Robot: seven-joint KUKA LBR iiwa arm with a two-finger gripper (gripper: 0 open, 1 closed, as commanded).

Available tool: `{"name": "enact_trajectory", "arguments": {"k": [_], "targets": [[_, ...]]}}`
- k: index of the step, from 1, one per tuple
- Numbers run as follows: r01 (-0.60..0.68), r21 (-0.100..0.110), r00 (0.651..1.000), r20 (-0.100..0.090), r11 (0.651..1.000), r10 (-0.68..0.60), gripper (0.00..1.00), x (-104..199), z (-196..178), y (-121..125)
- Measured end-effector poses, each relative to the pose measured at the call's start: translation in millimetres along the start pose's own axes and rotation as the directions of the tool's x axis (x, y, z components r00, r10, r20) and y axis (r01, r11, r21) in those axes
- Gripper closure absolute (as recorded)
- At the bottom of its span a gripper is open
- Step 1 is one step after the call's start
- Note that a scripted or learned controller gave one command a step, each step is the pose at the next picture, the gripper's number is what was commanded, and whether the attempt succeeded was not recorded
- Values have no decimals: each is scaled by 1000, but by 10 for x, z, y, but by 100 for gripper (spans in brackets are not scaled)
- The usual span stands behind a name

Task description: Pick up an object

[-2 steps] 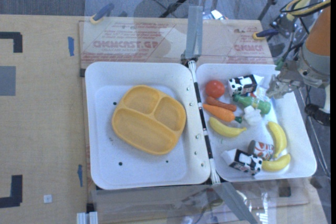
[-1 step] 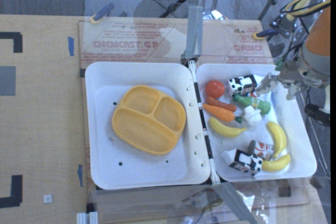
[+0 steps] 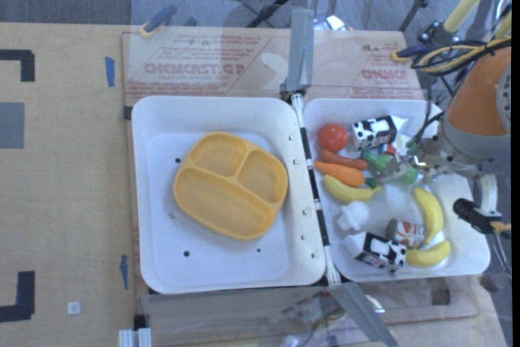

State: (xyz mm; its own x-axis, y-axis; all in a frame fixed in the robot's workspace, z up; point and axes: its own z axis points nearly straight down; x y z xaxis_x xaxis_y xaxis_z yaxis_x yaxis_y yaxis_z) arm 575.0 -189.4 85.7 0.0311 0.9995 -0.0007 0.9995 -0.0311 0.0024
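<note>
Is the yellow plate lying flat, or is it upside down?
Flat and right side up. The yellow plate shows its three hollow sections facing up, in the left bin.

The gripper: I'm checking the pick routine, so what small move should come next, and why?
Probably a short descent. The gripper sits low over the right bin, among the green toy, the carrot and a banana; no object is visibly held, so it likely needs to settle onto one.

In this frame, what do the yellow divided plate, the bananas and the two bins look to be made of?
Divided plate: probably matte moulded plastic; uniform yellow, soft rounded ridges, no glare.
Bananas: likely toy plastic; even colour with a faint sheen.
Bins: seemingly thin formed white plastic, semi-matte; rounded corners, raised rims.
</note>
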Motion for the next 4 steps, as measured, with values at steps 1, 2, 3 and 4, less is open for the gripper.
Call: {"name": "enact_trajectory", "arguments": {"k": [1, 2, 3, 4], "targets": [[-67, 1, 998, 1, 998, 67, 0, -159, -808, 273], [-15, 0, 1000, -2, 1000, 15, 0, -31, -2, 139], [-17, 6, 1000, 1, 1000, 17, 100, -55, -106, 121], [-17, 6, 1000, 1, 1000, 17, 0, -54, -108, 123]]}}
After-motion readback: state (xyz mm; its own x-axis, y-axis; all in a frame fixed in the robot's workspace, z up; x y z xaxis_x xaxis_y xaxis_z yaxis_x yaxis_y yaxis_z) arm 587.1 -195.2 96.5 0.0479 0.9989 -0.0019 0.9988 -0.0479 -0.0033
